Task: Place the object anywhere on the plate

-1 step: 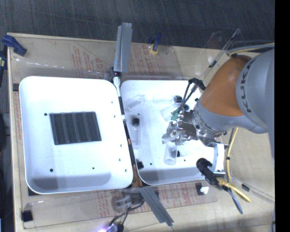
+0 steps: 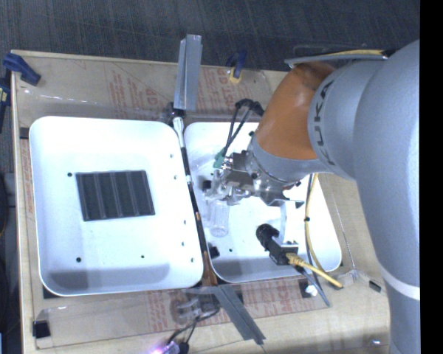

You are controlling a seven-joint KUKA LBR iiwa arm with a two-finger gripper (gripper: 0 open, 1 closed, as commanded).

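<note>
Plate-wise, I count one dark ribbed rectangular plate (image 2: 115, 195) lying flat in the left bin (image 2: 52, 271), and one clear glass-like object (image 2: 218, 217) in the right bin (image 2: 240, 273), near the divide between the two bins. My gripper (image 2: 223, 185) hangs just over that object; whether it pinches anything I cannot tell. Grey arm (image 2: 369, 124) lettering reads partly "KU", and blue clamps (image 2: 21, 68) grip the worktop (image 2: 96, 319) edge.
</note>
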